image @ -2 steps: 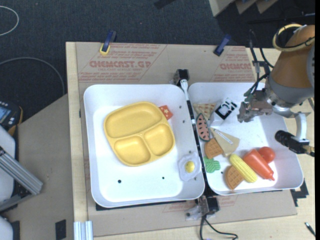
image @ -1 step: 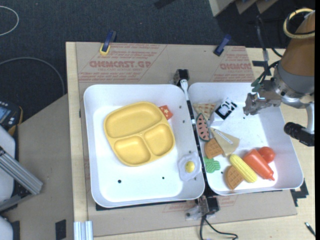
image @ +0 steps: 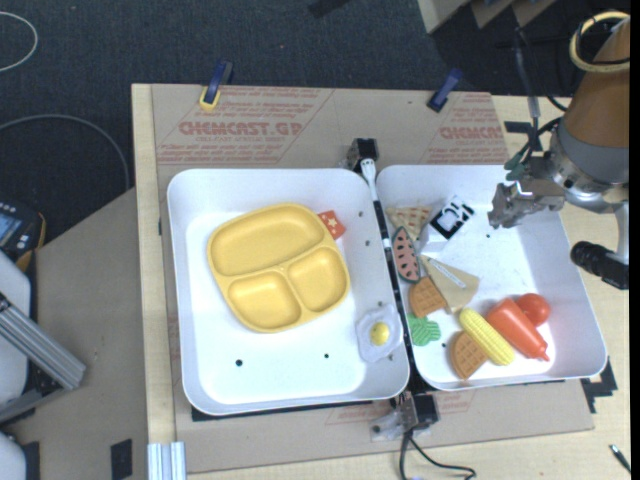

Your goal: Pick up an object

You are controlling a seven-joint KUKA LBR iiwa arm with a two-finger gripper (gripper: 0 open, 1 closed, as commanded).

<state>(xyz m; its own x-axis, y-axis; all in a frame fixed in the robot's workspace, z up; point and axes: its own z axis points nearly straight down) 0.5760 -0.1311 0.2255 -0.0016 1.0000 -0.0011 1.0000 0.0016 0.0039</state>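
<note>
Scanning from the left, a yellow tray (image: 278,280) fills the left bin (image: 190,208) with a fried egg (image: 377,334) near the divider. Toy food crowds the right bin (image: 585,313): a waffle (image: 426,296), a corn cob (image: 486,337), and a red pepper (image: 522,326) whose long axis runs diagonally. The gripper (image: 508,206) hangs over the bin's upper part, its grip state unreadable; nothing visible is held. The pepper lies below it, toward the near rim.
</note>
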